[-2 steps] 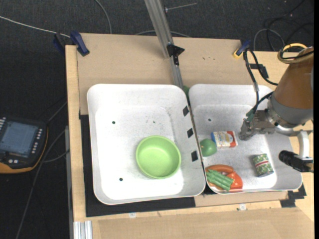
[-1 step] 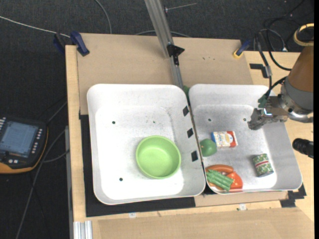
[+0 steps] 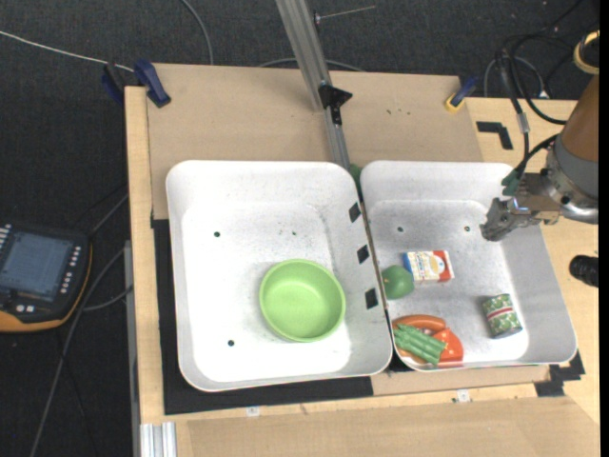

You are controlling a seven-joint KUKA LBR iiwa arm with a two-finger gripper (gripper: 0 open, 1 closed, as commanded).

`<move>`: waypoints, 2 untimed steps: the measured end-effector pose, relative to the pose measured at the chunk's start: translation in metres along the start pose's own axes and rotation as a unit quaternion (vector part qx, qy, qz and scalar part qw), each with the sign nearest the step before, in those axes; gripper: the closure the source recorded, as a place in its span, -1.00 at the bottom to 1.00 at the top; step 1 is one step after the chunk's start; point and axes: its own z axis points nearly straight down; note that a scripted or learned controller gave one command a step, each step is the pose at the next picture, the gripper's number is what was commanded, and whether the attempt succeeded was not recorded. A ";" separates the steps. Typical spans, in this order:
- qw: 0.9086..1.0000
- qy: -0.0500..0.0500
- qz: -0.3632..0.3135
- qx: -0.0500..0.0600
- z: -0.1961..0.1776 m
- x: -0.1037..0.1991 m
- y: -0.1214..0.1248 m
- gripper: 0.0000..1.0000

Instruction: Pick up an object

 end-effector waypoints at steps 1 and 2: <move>1.000 0.001 -0.002 0.001 -0.007 0.058 0.005 1.00; 1.000 0.001 -0.002 0.001 -0.012 0.104 0.006 1.00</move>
